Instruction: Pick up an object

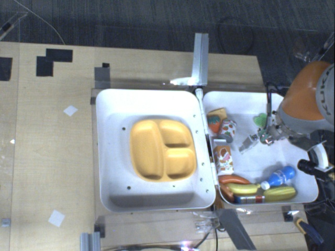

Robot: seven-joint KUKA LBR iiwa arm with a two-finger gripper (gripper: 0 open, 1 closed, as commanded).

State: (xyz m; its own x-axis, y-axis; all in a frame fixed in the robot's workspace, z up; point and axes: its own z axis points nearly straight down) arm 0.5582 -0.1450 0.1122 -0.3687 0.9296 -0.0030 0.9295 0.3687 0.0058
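My gripper [247,144] hangs over the bare middle of the right bin [241,96], reaching in from the right below the orange-banded wrist [309,98]. Nothing shows in it. A small green object [260,120] lies just behind it. Colourful snack packets [223,160] lie along the bin's left wall, with an orange packet [216,119] at the back left. Along the front wall lie a yellow banana [267,192], a red item [234,180] and a blue bottle [279,177] with a white cap.
The left bin [112,140] holds a yellow compartment tray [161,149] at its middle. A metal post [201,59] stands behind the wall between the bins. Black cables and clamps sit by the right bin's right side.
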